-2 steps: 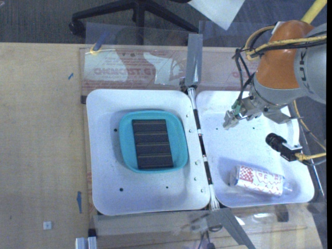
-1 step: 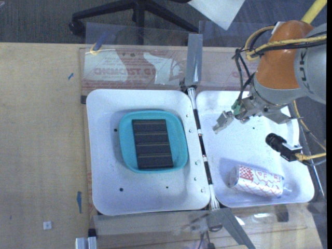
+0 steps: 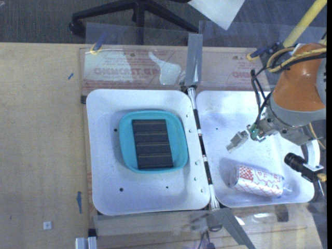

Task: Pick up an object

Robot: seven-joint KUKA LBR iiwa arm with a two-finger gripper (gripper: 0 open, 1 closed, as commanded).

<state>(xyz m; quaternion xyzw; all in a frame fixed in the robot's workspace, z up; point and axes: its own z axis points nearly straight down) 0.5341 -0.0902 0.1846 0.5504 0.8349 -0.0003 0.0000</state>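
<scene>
The gripper (image 3: 237, 140) hangs above the middle of the right bin (image 3: 218, 105), at the end of the arm (image 3: 296, 90) that reaches in from the right. Whether it is open or closed cannot be told at this size; nothing is seen in its grasp.

The nearest candidate for the pick is the cylindrical package (image 3: 258, 180), white with a red pattern, lying on its side at the near edge of the right bin, near the gripper and slightly to its right. The left bin (image 3: 101, 139) carries a teal tray (image 3: 126, 139) with a dark ribbed block (image 3: 152, 143) seated inside it, well apart from the gripper.

Risks, as judged from this position:
- The package is round and lies on its side. A descent off its axis would likely roll it away or push it against the near bin wall.
- Its wrapper looks glossy, so a shallow grip may slip.
- The package sits close to the near wall, which leaves little clearance on that side.

Writing: the package print is too small to read. Faint reddish lettering appears on the board (image 3: 124, 71) beyond the bins on the table (image 3: 36, 139), but it is not legible.
</scene>
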